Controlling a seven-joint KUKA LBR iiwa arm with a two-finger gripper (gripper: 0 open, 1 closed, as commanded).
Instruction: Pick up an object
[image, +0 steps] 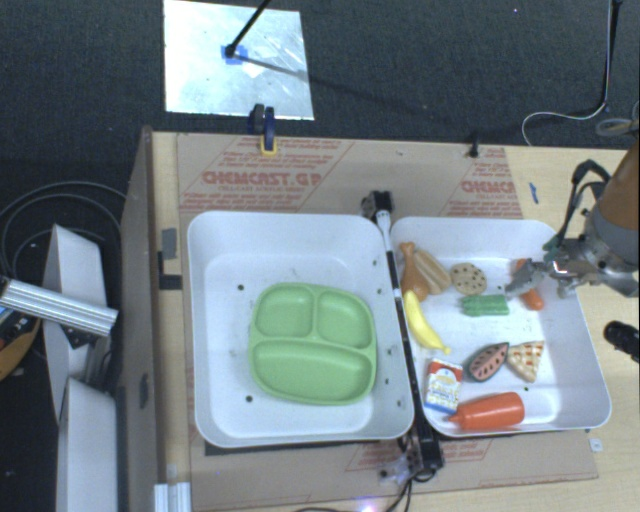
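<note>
Gripper (528, 279) sits low in the right bin (590, 385), at a small orange piece (533, 298) — whether it grips it, I cannot tell. Green block (485, 306) lies just beside.

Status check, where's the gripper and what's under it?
Gripper at right bin's far-right side. Small orange piece beside its tips. Green block nearby.

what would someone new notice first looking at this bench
The green divided plate stands out, lying alone in the left bin. The right bin holds scattered toy food: a yellow banana by its left wall and a red-orange sausage at its near edge. The gripper hangs over that bin's far right part.
</note>
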